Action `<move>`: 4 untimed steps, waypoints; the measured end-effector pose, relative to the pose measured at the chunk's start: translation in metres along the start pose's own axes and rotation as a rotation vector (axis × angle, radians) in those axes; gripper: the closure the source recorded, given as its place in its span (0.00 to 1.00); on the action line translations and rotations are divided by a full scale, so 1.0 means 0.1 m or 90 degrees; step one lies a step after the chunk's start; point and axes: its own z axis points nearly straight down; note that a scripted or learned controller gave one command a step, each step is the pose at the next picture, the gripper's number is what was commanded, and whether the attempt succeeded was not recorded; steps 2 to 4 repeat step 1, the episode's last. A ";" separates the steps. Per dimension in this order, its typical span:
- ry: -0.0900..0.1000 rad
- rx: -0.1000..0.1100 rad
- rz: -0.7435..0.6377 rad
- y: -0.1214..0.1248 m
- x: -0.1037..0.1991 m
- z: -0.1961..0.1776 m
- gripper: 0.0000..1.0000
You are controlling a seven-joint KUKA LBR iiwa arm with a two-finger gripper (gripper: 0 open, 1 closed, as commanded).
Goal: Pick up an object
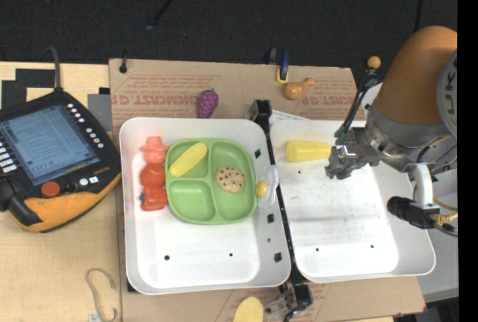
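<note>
On the bench, we see the gripper (337, 163) hanging low over the right bin (358, 238), just to the right of the yellow wedge (306, 151) that lies near that bin's upper left corner. Nothing sits between the tool and the bin floor that we can make out, and from this slanted view we cannot tell whether the hand is spread or closed; it looks dark and bunched against the white plastic.

We read this as the approach step: the arm is beside its likeliest target, not on it, and nothing has been lifted. The wedge is the one loose item in that bin, resting flat with its broad end toward the gripper.

Left of the wedge, across the divider, the left bin (194, 261) holds a green divided plate (196, 202) bearing a corn cob (187, 158) and a cookie (230, 178), with a red figure (153, 175) just beyond the plate's far side.

In our judgement the next move calls for a short shift left to centre over the wedge, a descent, then a close across its narrow thickness.
</note>
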 end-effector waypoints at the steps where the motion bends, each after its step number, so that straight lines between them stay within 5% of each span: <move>1: 0.000 -0.001 0.000 0.04 0.06 -0.01 1.00; 4: 0.000 -0.001 0.000 0.04 0.06 -0.01 1.00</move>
